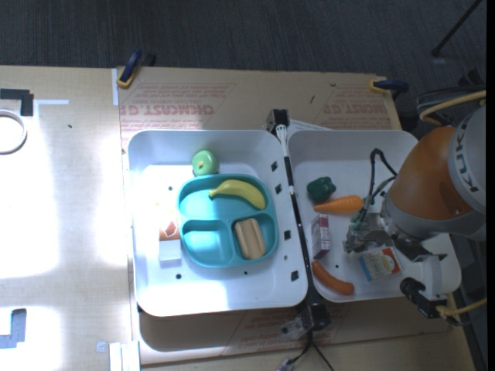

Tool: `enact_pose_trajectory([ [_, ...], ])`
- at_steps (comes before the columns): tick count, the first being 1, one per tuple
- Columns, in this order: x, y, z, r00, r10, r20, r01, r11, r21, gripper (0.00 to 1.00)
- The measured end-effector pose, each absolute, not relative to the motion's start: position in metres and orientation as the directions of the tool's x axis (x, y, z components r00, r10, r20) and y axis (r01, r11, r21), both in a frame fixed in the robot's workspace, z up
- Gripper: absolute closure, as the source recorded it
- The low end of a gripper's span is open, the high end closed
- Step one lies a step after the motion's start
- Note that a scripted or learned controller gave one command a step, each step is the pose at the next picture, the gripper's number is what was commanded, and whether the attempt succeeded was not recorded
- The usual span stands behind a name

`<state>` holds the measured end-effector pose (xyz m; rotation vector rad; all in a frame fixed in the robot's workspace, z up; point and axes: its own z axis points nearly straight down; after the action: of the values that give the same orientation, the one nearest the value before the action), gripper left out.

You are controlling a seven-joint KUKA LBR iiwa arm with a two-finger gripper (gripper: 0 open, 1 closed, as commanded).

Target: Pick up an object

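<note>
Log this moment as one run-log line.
arm: over right bin | gripper: above bin floor beside carrot and small packet | grasp: none seen | left bin: banana on blue tray

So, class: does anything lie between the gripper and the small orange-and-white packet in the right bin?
Nothing visible does. The gripper hangs in the right bin beside the packet, which lies just to its lower right. The carrot and sausage lie off to either side.

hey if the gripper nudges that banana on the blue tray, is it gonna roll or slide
The banana is curved and lies flat in the blue tray, so it would probably pivot or slide, not roll. Its smooth skin may slip between narrow fingers.
</note>
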<state>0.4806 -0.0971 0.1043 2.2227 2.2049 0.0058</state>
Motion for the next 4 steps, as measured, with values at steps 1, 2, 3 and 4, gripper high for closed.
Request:
enact_pose_trajectory([
  [1, 0.481, -0.097, 0.104, 0.008, 1.000, -0.005, 1.000, -0.008, 0.010, 0.00],
  [2, 0.549, -0.096, 0.092, -0.001, 1.000, 0.000, 1.000, 0.001, -0.001, 0.00],
  [3, 0.603, -0.097, 0.118, -0.003, 1.000, -0.001, 1.000, 0.003, 0.000, 0.00],
  [4, 0.603, -0.097, 0.127, -0.007, 1.000, -0.003, 1.000, 0.007, 0.000, 1.00],
])
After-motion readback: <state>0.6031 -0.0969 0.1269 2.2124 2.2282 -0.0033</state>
